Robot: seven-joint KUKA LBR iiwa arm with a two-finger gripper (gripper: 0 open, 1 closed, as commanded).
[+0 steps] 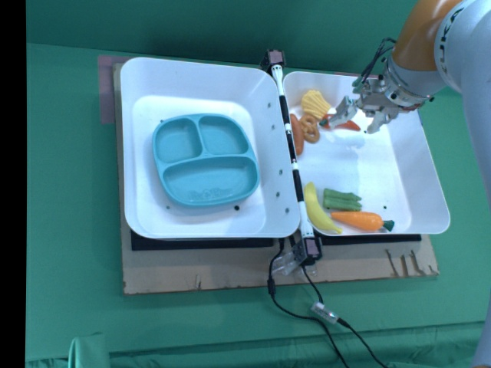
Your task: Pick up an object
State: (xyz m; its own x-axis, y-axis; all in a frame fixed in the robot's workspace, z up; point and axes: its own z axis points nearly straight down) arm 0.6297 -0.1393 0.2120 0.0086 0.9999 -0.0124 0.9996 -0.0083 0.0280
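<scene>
My gripper hangs over the back of the right bin, its two fingers spread open with nothing between them. Just under and left of it lies a small red piece. Further left sit a yellow ridged piece, a pretzel and an orange sausage-like piece against the bin's left wall. Near the front of the same bin lie a banana, green beans and a carrot.
The left bin holds a teal divided plate. A black-and-white divider bar runs between the bins. Cables trail off the bench front. The arm's grey body and orange band stand over the right bin's back right corner.
</scene>
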